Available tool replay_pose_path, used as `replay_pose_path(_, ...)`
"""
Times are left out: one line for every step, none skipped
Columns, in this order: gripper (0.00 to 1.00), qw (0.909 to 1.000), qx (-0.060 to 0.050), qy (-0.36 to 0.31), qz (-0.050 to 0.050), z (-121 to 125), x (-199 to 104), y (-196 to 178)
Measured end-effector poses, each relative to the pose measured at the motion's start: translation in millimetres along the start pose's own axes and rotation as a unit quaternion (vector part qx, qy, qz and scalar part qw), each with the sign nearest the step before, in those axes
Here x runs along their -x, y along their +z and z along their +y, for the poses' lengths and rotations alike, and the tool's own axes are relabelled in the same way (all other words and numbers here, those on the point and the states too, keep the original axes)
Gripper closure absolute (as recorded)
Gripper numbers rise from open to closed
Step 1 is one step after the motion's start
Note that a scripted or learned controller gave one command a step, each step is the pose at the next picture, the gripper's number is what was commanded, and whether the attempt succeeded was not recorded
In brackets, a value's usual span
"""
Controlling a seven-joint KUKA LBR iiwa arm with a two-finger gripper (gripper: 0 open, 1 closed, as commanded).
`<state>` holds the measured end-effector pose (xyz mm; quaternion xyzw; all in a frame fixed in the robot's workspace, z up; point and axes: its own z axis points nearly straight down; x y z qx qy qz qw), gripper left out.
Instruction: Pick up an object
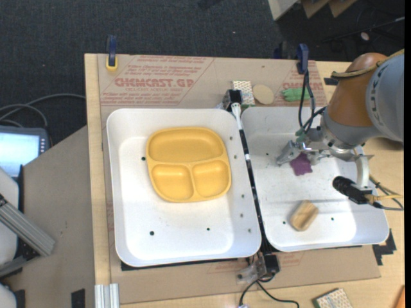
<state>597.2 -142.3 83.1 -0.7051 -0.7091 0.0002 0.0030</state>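
in the left bin (pixel 125 191), the yellow divided tray (pixel 189 162) takes up the upper middle, leaving bare white floor along the left wall and across the whole near part. in the right bin (pixel 270 185), the arm (pixel 366 101) overhangs the upper right, with a purple object (pixel 300 165) just beneath its gripper (pixel 297 151) and a tan block (pixel 303 215) near the front wall; the floor is open at the left side and between these two things. the raised rims (pixel 247 165) where the bins meet form a ridge between them.
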Motion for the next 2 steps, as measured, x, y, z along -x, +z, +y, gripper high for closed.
replay_pose_path(1.00,1.0000,0.002,0.003,-0.002,0.4,4.4,-12.0)
replay_pose_path(1.00,1.0000,0.005,0.000,-0.002,11.4,-83.8,-105.6)
